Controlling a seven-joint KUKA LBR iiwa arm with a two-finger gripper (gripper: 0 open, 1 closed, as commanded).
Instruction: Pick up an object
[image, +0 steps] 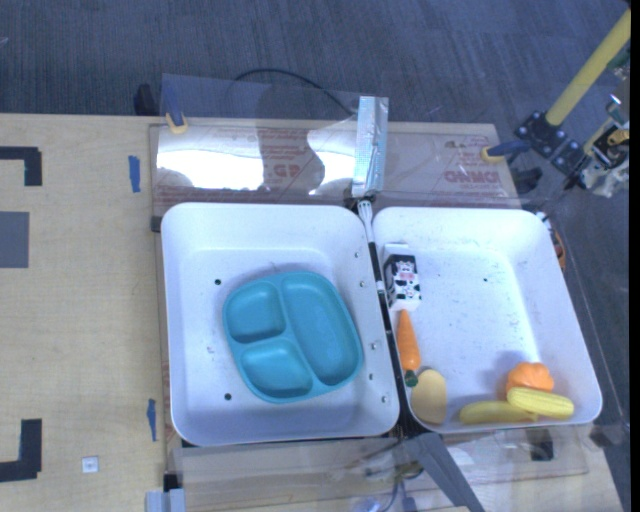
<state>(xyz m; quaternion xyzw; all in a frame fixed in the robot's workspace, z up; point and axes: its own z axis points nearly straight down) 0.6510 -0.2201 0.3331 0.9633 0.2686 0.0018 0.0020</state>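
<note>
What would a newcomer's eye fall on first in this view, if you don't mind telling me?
Probably the blue divided tray, lying alone in the left bin. Next come the bright toy foods along the right bin's near edge: a carrot, a pear, an orange and a banana.

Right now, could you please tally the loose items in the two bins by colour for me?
Teal: 1, the divided tray in the left bin.
Orange: 2, the carrot and the round orange fruit, in the right bin.
Yellow: 3, the pear-shaped piece, the corn cob and the banana.
Black and white: 1, the small carton.
Total: 7.
</note>
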